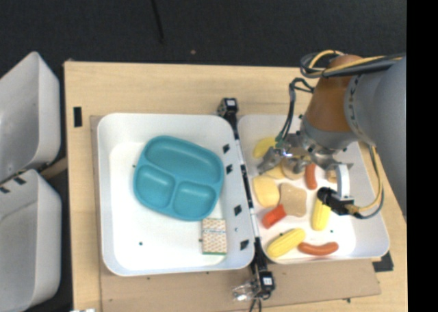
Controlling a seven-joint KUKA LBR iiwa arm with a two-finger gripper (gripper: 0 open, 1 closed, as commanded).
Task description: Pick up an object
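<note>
End effector (286,159) hovers low over the right bin (366,239) of toy food.
Its grip state cannot be told; a blue tray (179,177) fills the left bin (120,235).

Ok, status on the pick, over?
Gripper low in the right bin, among the toy food; grip unclear. Nearest: yellow piece, bread slice. Blue divided plate in the left bin, untouched.

This is looking like a robotics lab: a grey arm (369,109) with loose cables is reaching over a plywood bench (171,81) that is carrying two white bins (113,187), with toy plastic food (286,242) lying in one.
</note>
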